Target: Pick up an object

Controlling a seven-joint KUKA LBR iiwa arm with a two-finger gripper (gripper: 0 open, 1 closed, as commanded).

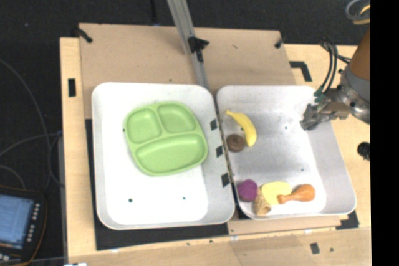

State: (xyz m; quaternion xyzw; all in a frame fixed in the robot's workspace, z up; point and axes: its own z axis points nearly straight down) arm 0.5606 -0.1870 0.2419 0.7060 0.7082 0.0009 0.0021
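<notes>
In the camera view, the gripper [310,119] hung over the upper right part of the right bin [327,152], near its far right wall, and whether it was open or closed could not be told; nothing showed between its tips. The pickable things lay well apart from it along the bin's other edges — a banana [244,126] and a brown round object [235,142] just beside it against the left wall, and a purple ball [247,189], a yellow piece [275,190] and an orange drumstick-shaped toy [298,194] crowded into the near corner. That scatter looked like loose things settled against the walls. The left bin [112,184] held a green divided plate [166,138], lying flat. By my judgement the pick had not yet begun.
</notes>
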